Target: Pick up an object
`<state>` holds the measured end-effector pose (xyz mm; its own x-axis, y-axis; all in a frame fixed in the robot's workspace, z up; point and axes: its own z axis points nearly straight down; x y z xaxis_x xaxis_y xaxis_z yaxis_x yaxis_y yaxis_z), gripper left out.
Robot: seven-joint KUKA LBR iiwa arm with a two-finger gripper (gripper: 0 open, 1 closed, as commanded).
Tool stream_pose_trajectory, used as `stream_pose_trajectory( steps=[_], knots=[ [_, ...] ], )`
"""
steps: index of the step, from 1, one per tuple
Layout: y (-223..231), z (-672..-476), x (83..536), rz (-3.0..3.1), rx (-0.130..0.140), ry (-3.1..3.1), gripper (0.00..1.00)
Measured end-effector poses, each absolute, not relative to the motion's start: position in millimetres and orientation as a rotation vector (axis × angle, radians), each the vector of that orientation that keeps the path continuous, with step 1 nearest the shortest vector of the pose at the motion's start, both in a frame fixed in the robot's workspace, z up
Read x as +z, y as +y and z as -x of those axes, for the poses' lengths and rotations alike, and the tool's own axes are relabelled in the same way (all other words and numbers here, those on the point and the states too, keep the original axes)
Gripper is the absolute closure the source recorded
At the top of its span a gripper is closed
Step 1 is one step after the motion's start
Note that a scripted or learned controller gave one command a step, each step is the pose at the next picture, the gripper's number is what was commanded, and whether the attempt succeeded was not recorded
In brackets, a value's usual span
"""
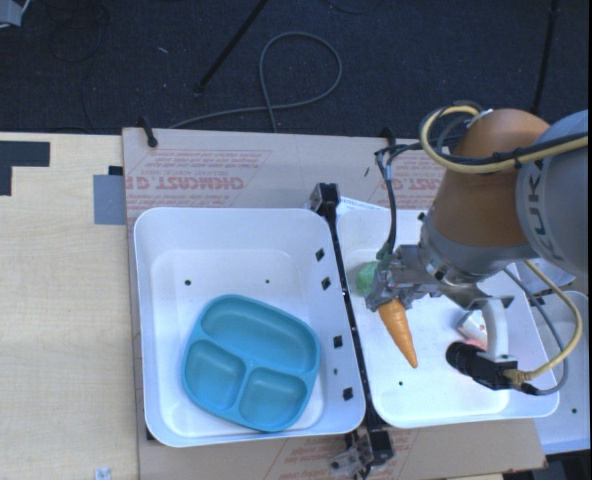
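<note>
Gripper hangs over the right bin right at the carrot's top end, can't tell its grip state, so lift slow and straight.

Orange carrot in right bin, tilted, thick end under tool.
</note>
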<state>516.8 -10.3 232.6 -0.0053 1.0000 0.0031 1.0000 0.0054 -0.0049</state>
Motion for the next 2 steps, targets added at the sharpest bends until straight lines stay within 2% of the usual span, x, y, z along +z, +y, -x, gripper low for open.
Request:
stream_pose_trajectory(
  steps=[1,2],
  knots=[
    [39.1,-514.9,236.2,2.214,0.003,-2.224,1.0],
    [87.3,-524.9,222.6,2.217,0.005,-2.222,1.0]
  ],
)
